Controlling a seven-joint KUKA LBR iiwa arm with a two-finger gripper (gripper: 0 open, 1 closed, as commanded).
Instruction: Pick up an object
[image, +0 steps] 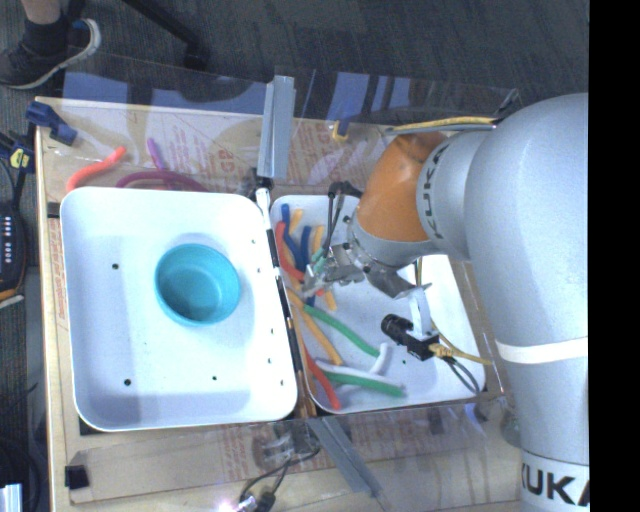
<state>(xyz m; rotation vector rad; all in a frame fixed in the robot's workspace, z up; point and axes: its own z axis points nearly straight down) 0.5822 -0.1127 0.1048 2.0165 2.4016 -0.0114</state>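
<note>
- Gripper (322, 277) is down in the right bin (455, 395), at its left side over a tangle of coloured sticks (300, 245); can't tell whether it has hold of anything.
- Risk: sticks overlap and cross, so a pinch could take two or slip off.
- Risk: close to the bin wall, a finger could catch the rim.
- Blue bowl (198, 284) sits in the left bin (100, 400), well apart.
</note>
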